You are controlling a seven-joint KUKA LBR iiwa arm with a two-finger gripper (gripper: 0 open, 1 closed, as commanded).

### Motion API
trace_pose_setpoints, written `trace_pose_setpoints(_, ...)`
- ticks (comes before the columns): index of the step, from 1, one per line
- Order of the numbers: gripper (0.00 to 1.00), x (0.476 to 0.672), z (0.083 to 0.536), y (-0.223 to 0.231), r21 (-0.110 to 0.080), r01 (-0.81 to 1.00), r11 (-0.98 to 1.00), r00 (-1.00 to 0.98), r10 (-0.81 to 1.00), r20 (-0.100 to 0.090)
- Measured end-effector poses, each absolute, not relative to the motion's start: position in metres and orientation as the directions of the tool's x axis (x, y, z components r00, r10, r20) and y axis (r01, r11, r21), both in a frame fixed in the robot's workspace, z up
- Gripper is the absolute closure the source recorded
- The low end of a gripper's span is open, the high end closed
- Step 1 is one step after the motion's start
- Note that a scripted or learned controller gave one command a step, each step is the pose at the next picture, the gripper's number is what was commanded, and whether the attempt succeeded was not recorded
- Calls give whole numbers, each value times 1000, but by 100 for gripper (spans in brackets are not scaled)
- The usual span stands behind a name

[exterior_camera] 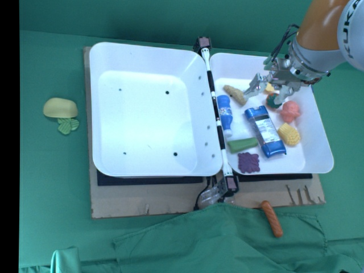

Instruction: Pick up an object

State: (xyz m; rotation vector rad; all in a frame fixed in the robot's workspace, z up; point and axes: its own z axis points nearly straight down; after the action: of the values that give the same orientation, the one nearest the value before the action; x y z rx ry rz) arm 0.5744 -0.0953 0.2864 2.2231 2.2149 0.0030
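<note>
Tool (277, 91) poised low in right bin (321, 159), finger state not discernible; small teal-and-yellow toy (274, 100) lies directly beneath its tip, pink toy (290, 111) just beside, blue packet (264, 131) nearer the camera.

Grey arm (348, 21), orange band, black cables, metallic end effector (277, 86)

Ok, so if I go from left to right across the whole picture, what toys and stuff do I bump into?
Yellow toy on the cloth → left bin → blue bottle → purple toy → blue packet → yellow corn toy.
</note>
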Motion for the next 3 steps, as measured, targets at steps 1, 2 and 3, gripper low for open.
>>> trace_pose_setpoints(1, 0, 577, 230, -105, -3, 1000, -5, 5, 1000, -2)
trace_pose_setpoints(2, 0, 580, 200, -108, 13, 1000, -5, 5, 1000, -6)
trace_pose_setpoints(3, 100, 579, 208, -108, 11, 1000, -7, 7, 1000, -5)
